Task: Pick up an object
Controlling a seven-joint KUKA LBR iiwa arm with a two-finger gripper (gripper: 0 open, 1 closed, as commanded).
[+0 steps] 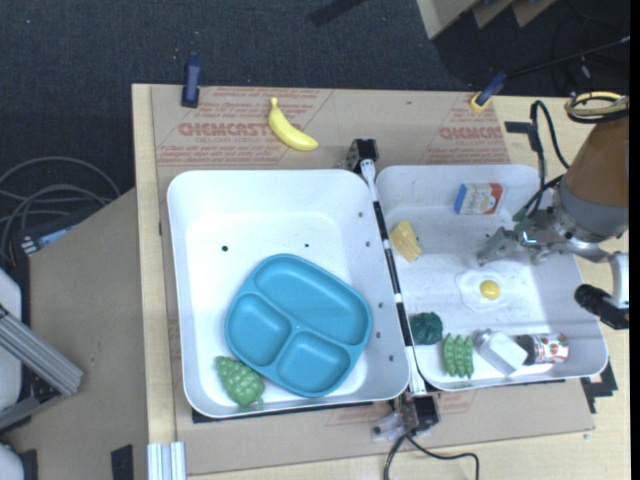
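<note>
Here, the left bin [190, 208] holds a blue tray [297, 321] with green grapes [239, 380] at its seven o'clock. In the right bin [430, 183], the fried egg [485, 289] lies at seven o'clock of the gripper [512, 243], whose spread cannot be told.

- arm [598, 183]: grey body, wide orange band above the wrist
- gripper [497, 249]: bare grey metal, thin fingers, blurry
- black cable [545, 153] loops along the wrist's far side
- black block [600, 305] on the wrist's near side
</note>
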